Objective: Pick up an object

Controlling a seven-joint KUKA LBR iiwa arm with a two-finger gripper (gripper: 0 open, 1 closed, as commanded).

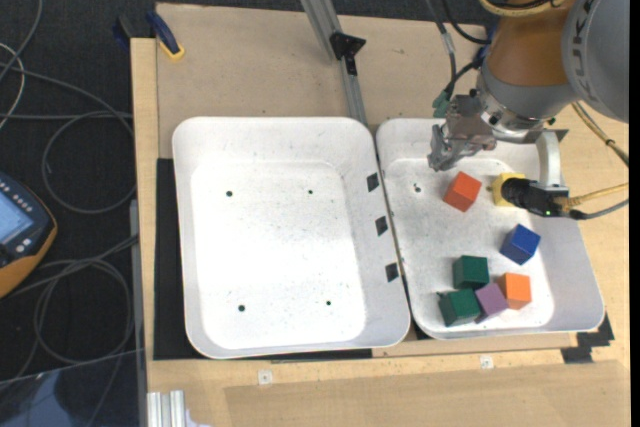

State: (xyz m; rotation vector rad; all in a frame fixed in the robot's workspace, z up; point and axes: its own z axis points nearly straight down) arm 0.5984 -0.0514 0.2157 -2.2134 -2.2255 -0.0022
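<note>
While the arm reached in over the right bin, the gripper hung above that bin's upper left part, and whether it was apart or together could not be told from this slanted view; nothing could be seen held in it. Nearest to it lay the red-orange cube, just beside the gripper and a little toward the near, right side of it, resting alone on the white floor of the bin with bare space all round. That relation seemed the one the next move would turn on: a short shift toward the front and right, then a descent, would likely bring the gripper over the cube. Being roughly square, the cube offered no real long axis, though it sat turned at a slant to the bin's walls, so the wrist might need to turn to meet flat faces. Other candidates lay farther off: a blue cube toward the right wall, and a close cluster at the front of two green blocks, a purple block and an orange block, some touching one another and harder to take cleanly. The left bin sat alongside on the bench.
</note>
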